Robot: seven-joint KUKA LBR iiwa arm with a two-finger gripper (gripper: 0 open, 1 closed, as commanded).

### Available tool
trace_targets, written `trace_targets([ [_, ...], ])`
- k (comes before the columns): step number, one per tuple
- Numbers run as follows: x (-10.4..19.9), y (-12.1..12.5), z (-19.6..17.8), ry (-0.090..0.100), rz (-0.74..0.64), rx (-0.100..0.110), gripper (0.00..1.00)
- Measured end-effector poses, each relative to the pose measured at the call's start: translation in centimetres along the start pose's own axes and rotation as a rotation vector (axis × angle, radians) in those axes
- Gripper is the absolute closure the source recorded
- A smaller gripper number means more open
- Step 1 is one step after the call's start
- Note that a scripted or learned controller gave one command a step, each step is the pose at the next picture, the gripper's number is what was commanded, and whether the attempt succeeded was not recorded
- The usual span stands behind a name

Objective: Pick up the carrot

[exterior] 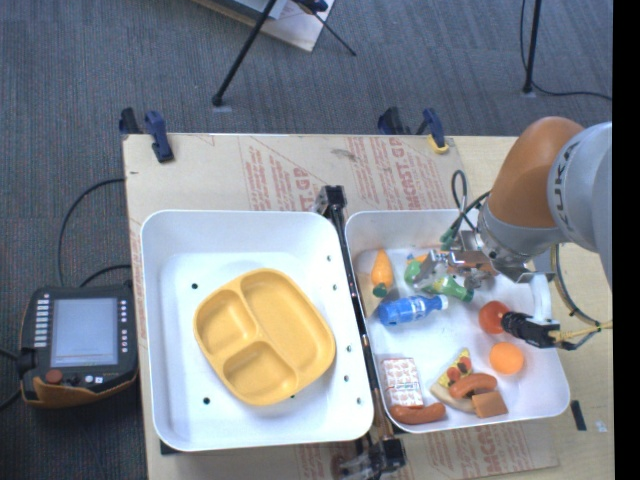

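The carrot [381, 270], orange with a small green top, lies in the right bin [552, 393] near its upper left corner, pointing up and down. My gripper [452, 264] hangs low over the upper middle of that bin, to the right of the carrot and apart from it, above a cluster of green toys [432, 274]. The arm's wrist covers much of the gripper.
The right bin also holds a blue bottle [410, 309], a red tomato [491, 316], an orange ball [507, 358], a pizza slice [459, 369], sausages [419, 414] and a cracker pack [401, 378]. A yellow divided plate [264, 336] lies in the left bin [160, 368].
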State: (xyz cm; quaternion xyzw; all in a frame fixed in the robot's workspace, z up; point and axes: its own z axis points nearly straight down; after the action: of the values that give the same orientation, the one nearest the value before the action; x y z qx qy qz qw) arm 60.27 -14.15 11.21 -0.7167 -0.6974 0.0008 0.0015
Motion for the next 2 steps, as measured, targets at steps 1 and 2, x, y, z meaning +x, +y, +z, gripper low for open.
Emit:
trace_targets([
  [1,4.30,3.95,2.72,0.000,0.153,0.003,0.00],
  [2,4.31,3.98,1.92,0.001,0.150,0.005,1.00],
])
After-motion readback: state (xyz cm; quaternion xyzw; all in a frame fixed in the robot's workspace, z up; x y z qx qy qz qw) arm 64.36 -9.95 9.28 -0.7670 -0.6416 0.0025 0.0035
